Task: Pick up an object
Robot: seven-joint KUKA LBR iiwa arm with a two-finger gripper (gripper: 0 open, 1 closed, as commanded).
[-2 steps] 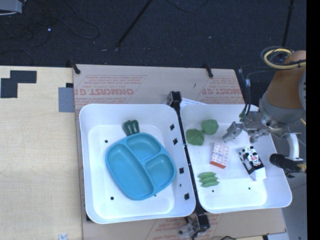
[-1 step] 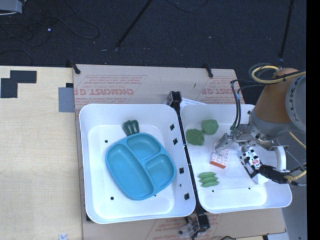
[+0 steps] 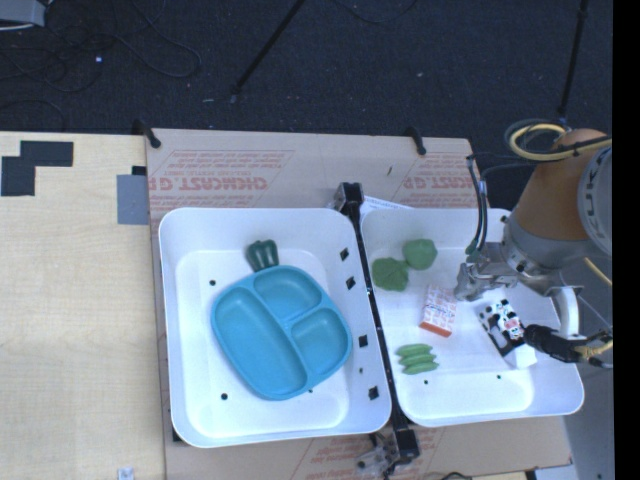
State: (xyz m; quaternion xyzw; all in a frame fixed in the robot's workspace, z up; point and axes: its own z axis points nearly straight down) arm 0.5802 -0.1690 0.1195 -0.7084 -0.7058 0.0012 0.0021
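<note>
Approach seems the step in hand: pincer (image 3: 478,280) hangs low in the right bin (image 3: 560,398), just beside a small orange-and-white packet (image 3: 438,312), nothing visibly held, so next it should descend squarely over that packet.

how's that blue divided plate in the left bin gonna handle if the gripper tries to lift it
The blue divided plate looks like rigid moulded plastic, so it probably stays stiff rather than flexing. It is wide and shallow and lies flat in the left bin, so only its thin raised rim seems graspable. Held by one edge, it would likely tilt, and its smooth surface may slip.
</note>
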